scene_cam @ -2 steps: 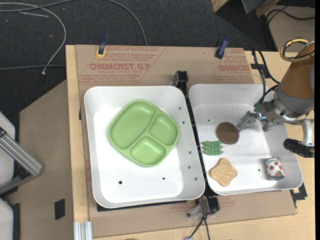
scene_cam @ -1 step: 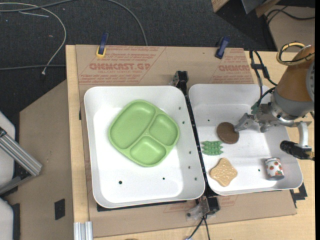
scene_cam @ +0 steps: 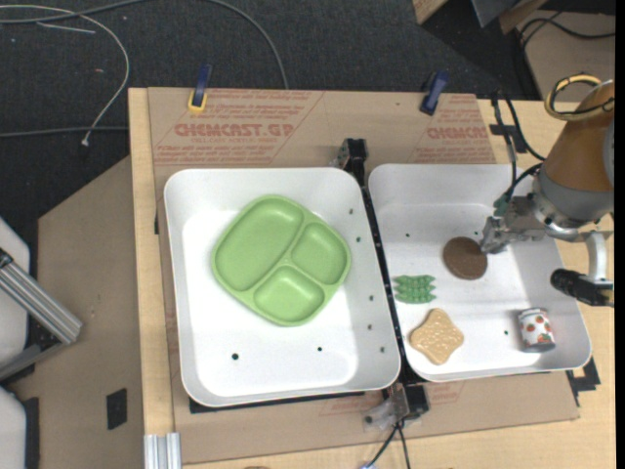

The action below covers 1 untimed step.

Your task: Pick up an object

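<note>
The right bin (scene_cam: 430, 189) holds a brown round disc (scene_cam: 464, 259), a green pea pod (scene_cam: 413, 287), a tan waffle-shaped cracker (scene_cam: 436, 336) and a small white can with red marks (scene_cam: 534, 328). My gripper (scene_cam: 491, 234) reaches in from the right and sits low at the disc's upper right edge, touching or nearly touching it. The fingers are small and dark against the bin, so their state is unclear. Nothing is visibly lifted.
The left bin (scene_cam: 195, 213) bears a green divided plate (scene_cam: 281, 259). The arm's grey wrist and orange band (scene_cam: 581, 159) hang over the right bin's far right side. Blue clamps (scene_cam: 201, 83) hold the cardboard base at the back.
</note>
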{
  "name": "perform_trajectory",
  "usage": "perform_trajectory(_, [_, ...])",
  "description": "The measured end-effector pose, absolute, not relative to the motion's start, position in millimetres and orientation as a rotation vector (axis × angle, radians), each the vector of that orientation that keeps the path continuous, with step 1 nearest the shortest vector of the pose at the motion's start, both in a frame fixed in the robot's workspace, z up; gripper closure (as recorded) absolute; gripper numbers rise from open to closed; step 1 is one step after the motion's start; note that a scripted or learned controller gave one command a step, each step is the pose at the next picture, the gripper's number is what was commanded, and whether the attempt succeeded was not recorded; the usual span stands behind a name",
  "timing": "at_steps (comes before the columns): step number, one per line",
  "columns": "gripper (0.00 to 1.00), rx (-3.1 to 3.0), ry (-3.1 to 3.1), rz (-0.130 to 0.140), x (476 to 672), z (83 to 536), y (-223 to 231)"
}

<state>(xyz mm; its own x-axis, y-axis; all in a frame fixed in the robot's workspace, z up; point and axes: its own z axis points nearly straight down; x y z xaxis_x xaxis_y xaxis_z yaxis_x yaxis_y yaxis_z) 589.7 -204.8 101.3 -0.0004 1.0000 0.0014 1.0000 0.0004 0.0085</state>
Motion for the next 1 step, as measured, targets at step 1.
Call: perform_trajectory(1, [1.00, 2.214, 2.219, 0.006, 598.7, 162.9, -200.7])
